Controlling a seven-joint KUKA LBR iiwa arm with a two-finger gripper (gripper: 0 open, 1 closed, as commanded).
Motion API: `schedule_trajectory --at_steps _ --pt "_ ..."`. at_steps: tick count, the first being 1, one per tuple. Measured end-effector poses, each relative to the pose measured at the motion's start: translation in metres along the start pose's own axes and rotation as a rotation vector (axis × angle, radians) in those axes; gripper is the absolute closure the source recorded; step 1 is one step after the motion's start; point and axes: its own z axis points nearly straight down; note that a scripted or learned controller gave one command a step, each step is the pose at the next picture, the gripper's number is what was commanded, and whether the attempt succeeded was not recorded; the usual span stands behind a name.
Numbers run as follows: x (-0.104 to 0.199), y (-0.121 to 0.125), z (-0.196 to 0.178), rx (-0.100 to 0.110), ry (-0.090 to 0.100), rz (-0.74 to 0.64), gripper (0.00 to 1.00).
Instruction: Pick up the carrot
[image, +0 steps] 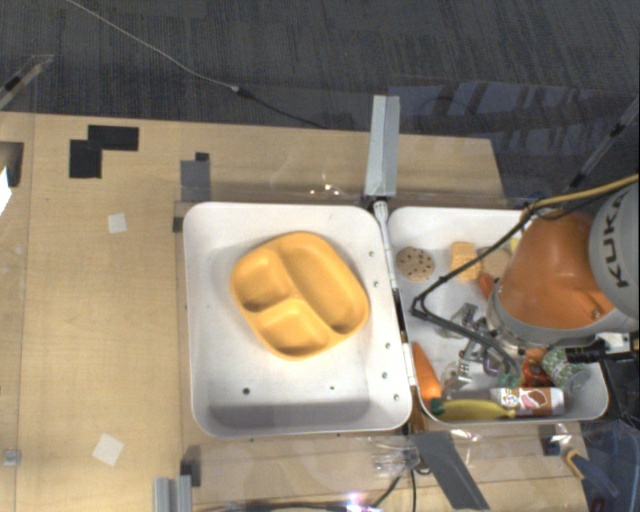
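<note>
Orange tapered carrot (427, 371) lying at the left wall of the right shallow white bin (500, 214), long axis running near-to-far, just left of the metal two-finger gripper (478, 360). Finger spread impossible to tell. Yellow banana (470, 408) hard against the near wall below. Yellow divided plastic plate (298, 293) in the left white bin (205, 320), on a pale wooden bench (90, 330).

Even, bright overhead light; soft shadows inside the left bin (205, 300); slight blur throughout.

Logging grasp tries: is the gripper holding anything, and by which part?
Nothing is held. The gripper hangs beside the carrot, which lies in the right bin.
</note>
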Motion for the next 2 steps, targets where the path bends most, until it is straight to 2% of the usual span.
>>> schedule_trajectory --at_steps 1,2 --pt "0.002 -0.002 0.000 0.002 0.002 0.109 0.00" --pt "-0.002 0.000 -0.013 -0.002 -0.008 0.105 1.00"
